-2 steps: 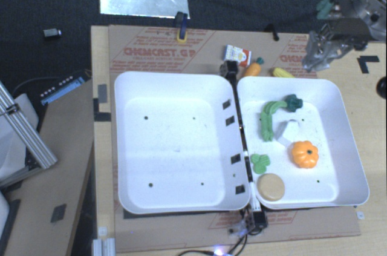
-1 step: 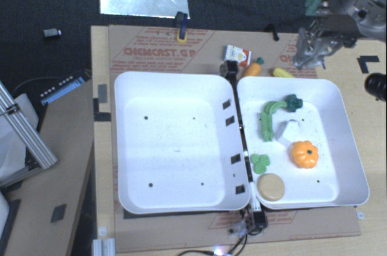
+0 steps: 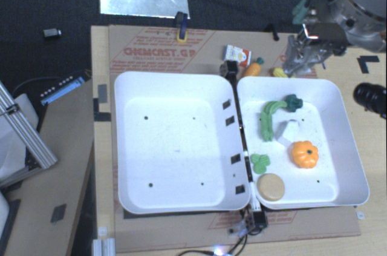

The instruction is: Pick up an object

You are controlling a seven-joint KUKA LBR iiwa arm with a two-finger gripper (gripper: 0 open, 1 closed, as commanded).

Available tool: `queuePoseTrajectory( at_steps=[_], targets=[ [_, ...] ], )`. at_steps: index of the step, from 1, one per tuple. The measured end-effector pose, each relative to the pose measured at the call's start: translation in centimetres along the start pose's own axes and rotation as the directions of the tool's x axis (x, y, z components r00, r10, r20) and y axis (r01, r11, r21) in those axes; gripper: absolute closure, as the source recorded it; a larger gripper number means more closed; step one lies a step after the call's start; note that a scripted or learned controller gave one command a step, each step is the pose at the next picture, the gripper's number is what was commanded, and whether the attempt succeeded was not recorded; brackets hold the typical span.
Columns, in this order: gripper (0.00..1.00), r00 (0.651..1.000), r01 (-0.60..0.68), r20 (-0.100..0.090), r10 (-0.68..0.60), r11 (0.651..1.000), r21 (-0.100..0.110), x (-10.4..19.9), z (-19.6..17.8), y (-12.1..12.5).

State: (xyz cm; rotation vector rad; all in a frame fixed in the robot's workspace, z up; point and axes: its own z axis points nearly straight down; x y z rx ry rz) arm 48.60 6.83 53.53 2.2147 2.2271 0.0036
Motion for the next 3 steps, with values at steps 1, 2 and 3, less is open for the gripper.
queuePoseTrajectory(
  at_steps=[1,2,3],
  targets=[
    [1.0,1.0,-0.001,0.001,0.001,1.0,-0.001,1.3,0.0,0.7],
    [1.0,1.0,0.0,0.0,0.0,1.0,0.0,3.2,0.0,1.4],
    [1.0,1.0,0.0,0.0,0.0,1.0,0.001,5.4,0.0,0.0]
  ],
)
